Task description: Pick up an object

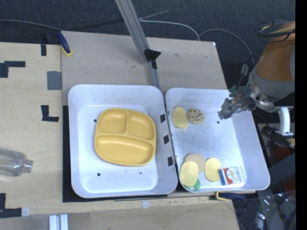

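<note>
A wooden bench [120, 61] takes up most of the view, its pale top marked with dark tape at 9 o'clock, and dark carpet [57, 6] lies beyond it at 12. Two shallow white bins sit side by side on it. The left bin [81, 176], smooth with rounded corners, holds a yellow tray [125, 136], a glossy oval with three compartments, lying flat near its middle. The right bin [254, 171] holds the small things to be picked: at its 11 o'clock a pale yellow disc [180, 117] touching a tan cookie [194, 115] with dark specks; along its 6 o'clock edge a second yellow disc [189, 172] lying over a beige round [195, 159], a third yellow disc [212, 169] just beside them, and a small red, white and blue carton [233, 175] lying flat at 5 o'clock. The grey arm [276, 73] with its orange band comes in from 3 o'clock. Its gripper [225, 112] hangs over the right bin's 2 o'clock part, near the cookie but apart from it; nothing shows between its fingers, and whether they are spread or closed I cannot tell. A ribbed metal bar [132, 20] slants down from 12 o'clock toward the gap between the bins. A clear plastic bottle [13, 162] lies on its side at 8 o'clock, and a thin cable [168, 25] curls over the bench at 1
</note>
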